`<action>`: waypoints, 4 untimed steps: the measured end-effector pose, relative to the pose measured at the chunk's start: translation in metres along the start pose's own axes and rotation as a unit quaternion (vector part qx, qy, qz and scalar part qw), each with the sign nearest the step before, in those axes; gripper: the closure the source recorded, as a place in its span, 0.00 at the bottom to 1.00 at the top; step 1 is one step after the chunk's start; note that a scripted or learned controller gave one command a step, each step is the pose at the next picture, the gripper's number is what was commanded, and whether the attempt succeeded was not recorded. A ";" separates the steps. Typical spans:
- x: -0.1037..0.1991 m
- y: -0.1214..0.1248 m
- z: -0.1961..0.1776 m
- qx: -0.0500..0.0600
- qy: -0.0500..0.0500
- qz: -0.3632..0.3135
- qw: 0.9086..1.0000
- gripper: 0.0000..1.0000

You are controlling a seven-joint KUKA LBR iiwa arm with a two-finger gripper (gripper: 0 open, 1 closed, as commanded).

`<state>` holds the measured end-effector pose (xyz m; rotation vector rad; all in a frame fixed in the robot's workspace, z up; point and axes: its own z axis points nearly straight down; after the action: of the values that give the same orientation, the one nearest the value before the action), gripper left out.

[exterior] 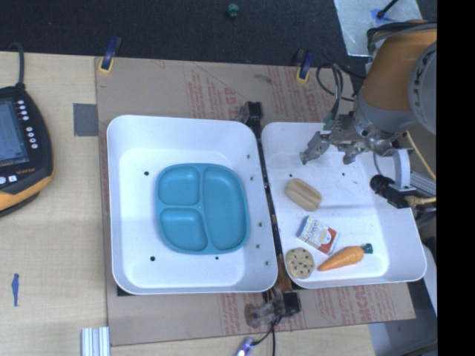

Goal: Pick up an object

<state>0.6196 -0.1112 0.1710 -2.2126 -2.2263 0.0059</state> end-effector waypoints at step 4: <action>0.071 -0.047 -0.021 -0.001 0.001 0.001 1.000 1.00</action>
<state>0.5725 -0.0408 0.1921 -2.2147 -2.2254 0.0020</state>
